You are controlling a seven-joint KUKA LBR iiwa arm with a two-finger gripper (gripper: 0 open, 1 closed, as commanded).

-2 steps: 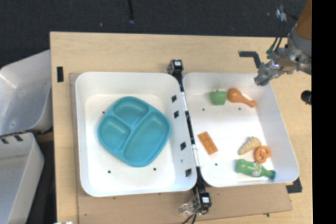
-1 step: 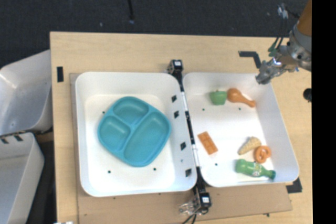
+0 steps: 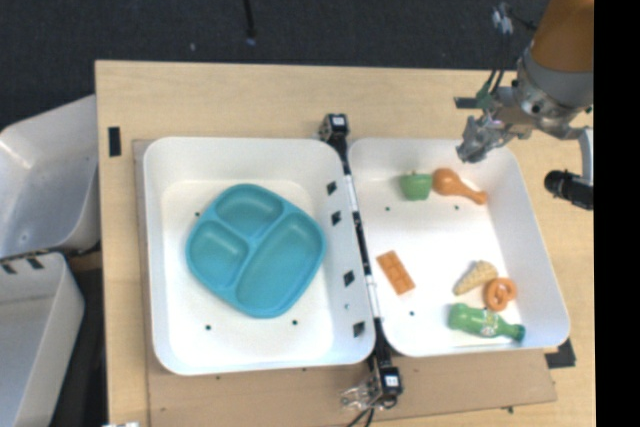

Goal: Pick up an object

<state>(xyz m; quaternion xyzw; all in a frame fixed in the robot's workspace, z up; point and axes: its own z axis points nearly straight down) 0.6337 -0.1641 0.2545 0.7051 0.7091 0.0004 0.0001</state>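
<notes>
Objects for the pick all sit in the right bin [image 3: 535, 245]: a green apple-like piece [image 3: 416, 185], an orange drumstick-shaped toy [image 3: 457, 185], an orange flat block [image 3: 395, 272], a beige wedge [image 3: 476, 277], an orange ring [image 3: 499, 292] and a green bottle [image 3: 484, 322].

Gripper [image 3: 476, 143] hangs over the far right corner of that bin, arm [image 3: 560, 35] coming in from the right w/ its orange band above the wrist. Nothing seen between the fingers; whether they're spread or closed can't be told from this angle, too small and dark.

Key relation: the drumstick is the nearest thing, just below and slightly left of the gripper in the view, i.e. toward the camera side. Its long axis runs diagonal, bulb end up-left next to the green piece, thin end down-right. Judgement: a short drop toward the near side would reach it, fingers best set across that axis. The green piece touches or nearly touches the bulb, so it may crowd a grasp.

Left bin [image 3: 160, 245] holds a blue divided plate [image 3: 256, 249], well apart from the gripper.

No brands, labels or readable writing anywhere.
</notes>
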